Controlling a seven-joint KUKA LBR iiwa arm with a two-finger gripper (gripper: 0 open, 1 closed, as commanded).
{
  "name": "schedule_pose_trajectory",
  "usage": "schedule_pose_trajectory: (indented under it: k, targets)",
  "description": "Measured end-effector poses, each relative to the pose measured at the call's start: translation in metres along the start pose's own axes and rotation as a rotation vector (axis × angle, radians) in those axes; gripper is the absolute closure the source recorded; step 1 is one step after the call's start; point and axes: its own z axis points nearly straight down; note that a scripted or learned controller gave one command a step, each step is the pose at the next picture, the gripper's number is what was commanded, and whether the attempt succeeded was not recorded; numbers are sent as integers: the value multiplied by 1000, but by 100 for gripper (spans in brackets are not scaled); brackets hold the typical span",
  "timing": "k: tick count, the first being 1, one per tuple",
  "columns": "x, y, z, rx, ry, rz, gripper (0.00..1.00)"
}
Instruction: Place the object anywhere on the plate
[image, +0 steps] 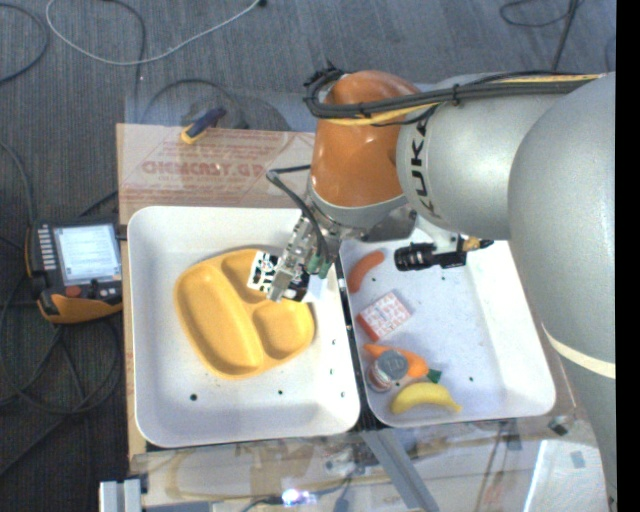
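A yellow-orange divided plate (235, 320) lies in the left white bin (160, 400). My gripper (288, 280) hangs over the plate's upper right rim, fingers pointing down and left. Between the fingers sits a small black-and-white patterned object (266, 272), just above the plate's back compartment. The grey arm with its orange band (355, 150) reaches in from the upper right and hides the bins' shared back edge.
The right bin (500, 340) holds an orange sausage-like piece (366, 268), a pink checkered block (385, 315), a round tin with a carrot (392, 367) and a banana (422, 401). A handheld pendant (75, 262) lies left of the bench.
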Motion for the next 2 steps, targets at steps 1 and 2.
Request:
schedule_pose_trajectory:
  k: [1, 2]
  targets:
    - [32, -19, -47, 0, -2, -247, 100]
    - [33, -18, -47, -2, -1, -249, 0]
